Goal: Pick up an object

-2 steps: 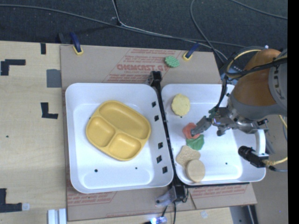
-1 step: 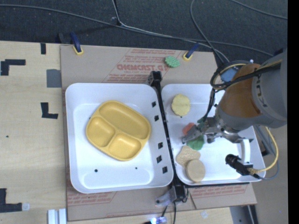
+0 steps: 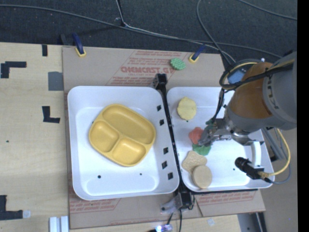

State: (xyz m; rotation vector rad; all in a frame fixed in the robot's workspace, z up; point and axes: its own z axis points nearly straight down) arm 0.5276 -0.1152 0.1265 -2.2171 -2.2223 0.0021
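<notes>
The left bin [image 3: 77,129] has a yellow tray [image 3: 121,134] lying at a slant near its middle, with bare white floor all round it. The right bin [image 3: 227,178] holds a yellow disc [image 3: 186,108] near the top, a red piece [image 3: 195,135] over a green piece [image 3: 202,150], and two tan biscuits [image 3: 193,160] by the bottom edge. The gripper [image 3: 208,135] sits low beside the red piece; how its claw stands, I cannot tell. The bin's lower right floor lies bare.

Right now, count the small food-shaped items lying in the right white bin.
5: a pale yellow round piece near the top, a red piece and a green piece at the gripper, a tan slice and a beige disc below. The arm may hide more.
</notes>
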